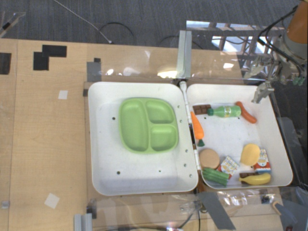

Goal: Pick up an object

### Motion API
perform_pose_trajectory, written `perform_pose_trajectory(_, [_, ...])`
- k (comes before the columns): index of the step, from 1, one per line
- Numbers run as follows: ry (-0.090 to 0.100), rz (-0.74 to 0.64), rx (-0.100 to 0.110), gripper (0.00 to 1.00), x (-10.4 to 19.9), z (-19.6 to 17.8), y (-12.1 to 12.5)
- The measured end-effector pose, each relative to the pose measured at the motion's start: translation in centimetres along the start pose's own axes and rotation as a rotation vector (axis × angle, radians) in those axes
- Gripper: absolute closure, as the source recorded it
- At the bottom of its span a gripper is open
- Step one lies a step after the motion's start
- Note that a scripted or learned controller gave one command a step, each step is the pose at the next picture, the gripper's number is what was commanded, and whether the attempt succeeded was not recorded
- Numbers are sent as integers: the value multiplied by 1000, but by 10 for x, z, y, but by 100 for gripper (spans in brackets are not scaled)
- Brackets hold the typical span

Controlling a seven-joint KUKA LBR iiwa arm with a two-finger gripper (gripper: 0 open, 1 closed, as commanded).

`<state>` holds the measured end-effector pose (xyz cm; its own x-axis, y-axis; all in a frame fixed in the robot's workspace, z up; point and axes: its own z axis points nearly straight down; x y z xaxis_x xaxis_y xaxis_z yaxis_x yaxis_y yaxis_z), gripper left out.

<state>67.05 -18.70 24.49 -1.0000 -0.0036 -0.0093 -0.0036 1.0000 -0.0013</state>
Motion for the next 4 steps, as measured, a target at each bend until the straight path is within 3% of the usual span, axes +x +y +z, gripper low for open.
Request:
perform_pose_trajectory(1, [14,246,2,0,4,150,-19])
perform_pose_trajectory(2, [5,398,-1,0,13,158,-18])
perform_pose_trajectory(3, [-12,391,2,100,8,142,-17])
perform_pose_trajectory(4, [-15,423,0,100,6,31,12])
